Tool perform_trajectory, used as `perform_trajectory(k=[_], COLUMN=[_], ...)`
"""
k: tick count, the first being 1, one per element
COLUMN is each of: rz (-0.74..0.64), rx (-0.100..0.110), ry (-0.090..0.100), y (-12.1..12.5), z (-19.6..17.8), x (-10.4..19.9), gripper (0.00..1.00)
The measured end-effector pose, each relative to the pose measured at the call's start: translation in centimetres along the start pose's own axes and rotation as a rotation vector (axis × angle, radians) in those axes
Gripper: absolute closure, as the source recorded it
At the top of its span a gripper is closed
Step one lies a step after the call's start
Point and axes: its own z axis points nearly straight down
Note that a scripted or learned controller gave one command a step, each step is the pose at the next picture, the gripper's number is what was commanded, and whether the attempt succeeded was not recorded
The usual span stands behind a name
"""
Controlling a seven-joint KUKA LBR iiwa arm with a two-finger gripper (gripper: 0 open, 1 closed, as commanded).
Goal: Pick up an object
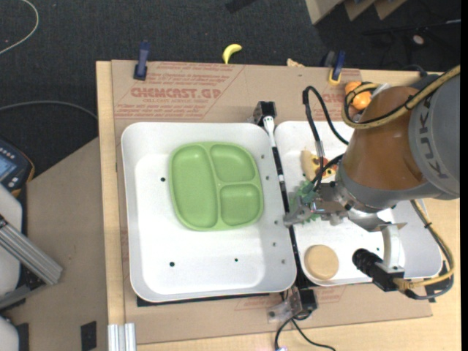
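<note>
Bearing two white bins, cardboard-topped bench.

We see a robotics lab or test bench, not a home. A cardboard sheet printed CHEMCAST is clamped to the bench with blue clamps. Two white bins sit on it, the KUKA arm trails loose black cables, and dark carpet with aluminium framing surrounds it.
</note>
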Motion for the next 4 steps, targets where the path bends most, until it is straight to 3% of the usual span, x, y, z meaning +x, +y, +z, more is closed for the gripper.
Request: perform_trajectory(k=[1,2,3,4], rz=[-0.007,-0.007,-0.002,0.001], rx=[-0.023,-0.013,-0.012,-0.014], ry=[0.000,0.000,-0.002,-0.002], y=[0.2,0.1,0.1,0.0], z=[-13.9,-17.3,-18.1,-23.7], x=[3.5,9.0,8.7,6.6], gripper=[0.00,0.00,1.00,1.00])
